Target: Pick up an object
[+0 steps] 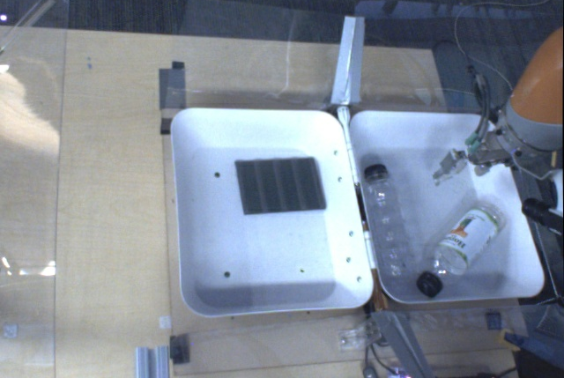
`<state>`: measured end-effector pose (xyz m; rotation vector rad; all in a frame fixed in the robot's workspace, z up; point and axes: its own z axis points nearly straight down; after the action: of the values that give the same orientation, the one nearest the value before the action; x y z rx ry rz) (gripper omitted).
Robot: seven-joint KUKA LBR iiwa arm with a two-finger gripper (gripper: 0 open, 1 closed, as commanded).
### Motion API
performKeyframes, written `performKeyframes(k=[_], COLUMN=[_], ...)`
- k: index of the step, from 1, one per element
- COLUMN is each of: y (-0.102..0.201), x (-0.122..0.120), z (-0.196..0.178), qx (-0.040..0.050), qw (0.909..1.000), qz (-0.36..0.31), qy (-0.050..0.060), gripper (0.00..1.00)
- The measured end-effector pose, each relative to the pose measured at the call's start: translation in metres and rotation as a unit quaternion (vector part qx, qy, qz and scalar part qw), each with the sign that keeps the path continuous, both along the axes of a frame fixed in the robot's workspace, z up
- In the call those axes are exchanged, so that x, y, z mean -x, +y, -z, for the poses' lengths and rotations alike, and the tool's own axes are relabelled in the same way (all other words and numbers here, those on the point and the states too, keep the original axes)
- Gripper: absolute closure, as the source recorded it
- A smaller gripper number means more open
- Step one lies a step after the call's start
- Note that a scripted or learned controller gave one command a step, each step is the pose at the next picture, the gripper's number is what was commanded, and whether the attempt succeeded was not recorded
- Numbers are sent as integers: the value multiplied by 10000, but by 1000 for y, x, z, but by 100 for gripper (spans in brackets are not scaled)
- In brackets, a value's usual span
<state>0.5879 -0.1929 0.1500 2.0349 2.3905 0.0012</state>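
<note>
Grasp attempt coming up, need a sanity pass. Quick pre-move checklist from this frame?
1. Targets present: ok. Two clear bottles in the right bin, one along the left wall, one with an orange label lying tilted.
2. Gripper over the right bin: ok.
3. Gripper above a bottle: not ok, it sits apart from both.
4. Gripper holding anything: ok, nothing between the fingers.
5. Left bin: ok, holds a dark ribbed pad.
</note>
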Motion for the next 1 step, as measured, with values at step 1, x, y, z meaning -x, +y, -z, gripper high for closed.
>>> performKeyframes(k=[1], y=[-13], x=[52], z=[61], qx=[15], qw=[9926], qz=[-1213], qy=[-46], gripper=[0])
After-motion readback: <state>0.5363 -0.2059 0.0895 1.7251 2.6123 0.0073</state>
